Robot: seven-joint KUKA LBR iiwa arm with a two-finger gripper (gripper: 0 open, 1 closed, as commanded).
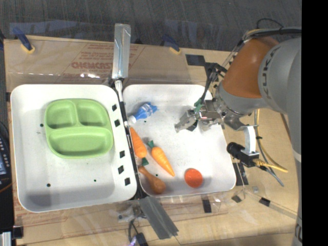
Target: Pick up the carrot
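KUKA arm (256, 76) reaches over right bin (215, 158). Left of bin's divider: green tray (79, 127).

Gripper (187, 123) hangs above bin's upper middle, jaws slightly apart, nothing between them.

Carrot (162, 159) lies flat near bin's lower left, green stub toward divider; second carrot (137, 142) hugs divider; orange ball (193, 177) just right.

Judgement: toy carrot light, rigid, smooth, tapered; grip across thick upper half, not slippery tip.

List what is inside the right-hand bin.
The right bin holds two carrots, a brown item, an orange ball, a blue-and-white object, and the gripper.
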